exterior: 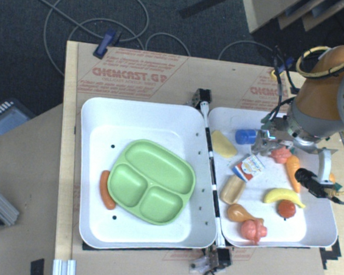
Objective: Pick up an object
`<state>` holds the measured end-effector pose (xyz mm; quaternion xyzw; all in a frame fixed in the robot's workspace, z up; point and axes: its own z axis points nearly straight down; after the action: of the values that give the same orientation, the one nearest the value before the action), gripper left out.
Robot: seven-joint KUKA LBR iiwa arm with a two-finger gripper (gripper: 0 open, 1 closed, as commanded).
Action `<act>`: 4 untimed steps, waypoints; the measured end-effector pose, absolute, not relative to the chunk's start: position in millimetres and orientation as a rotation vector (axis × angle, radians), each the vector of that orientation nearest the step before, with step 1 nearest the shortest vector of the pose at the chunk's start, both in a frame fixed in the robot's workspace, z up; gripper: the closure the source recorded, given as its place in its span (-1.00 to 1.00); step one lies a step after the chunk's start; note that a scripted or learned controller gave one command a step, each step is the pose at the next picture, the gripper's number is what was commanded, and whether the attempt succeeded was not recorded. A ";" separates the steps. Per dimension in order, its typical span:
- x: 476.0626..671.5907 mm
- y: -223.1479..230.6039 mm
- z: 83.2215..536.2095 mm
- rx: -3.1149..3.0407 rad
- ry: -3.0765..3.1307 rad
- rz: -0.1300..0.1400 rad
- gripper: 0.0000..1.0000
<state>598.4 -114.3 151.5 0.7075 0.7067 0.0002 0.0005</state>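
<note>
The gripper [265,142] hangs low over the upper middle of the right bin [327,232], and whether it is open or closed on anything I cannot tell, since the wrist hides its tips from above. The likeliest target is the small white carton [251,168] with red and blue print, lying tilted just at the gripper's 7 o'clock, near the bin's centre. A blue cup [245,136] sits at the carton's 11 o'clock, a pale yellow toy piece [224,145] at its 10 o'clock, a tan bread roll [233,189] touching or nearly touching it at 7 o'clock, and a banana [283,197] at 4 o'clock. The carton looks light, hollow and fairly stiff, probably smooth plastic that could slip or skid. Taking it across its narrow flat sides, near the middle, seems safest, keeping clear of the roll. The left bin [94,119] holds a green divided plate [150,180].
</note>
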 end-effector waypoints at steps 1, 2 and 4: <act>597.9 -113.8 150.4 2.223 2.222 -0.001 -1.00; 611.0 -116.5 84.3 2.223 2.222 -0.001 -1.00; 658.0 -117.8 94.0 2.225 2.223 -0.006 1.00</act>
<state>658.0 -117.8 94.0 0.7075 0.7067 -0.0020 -0.0018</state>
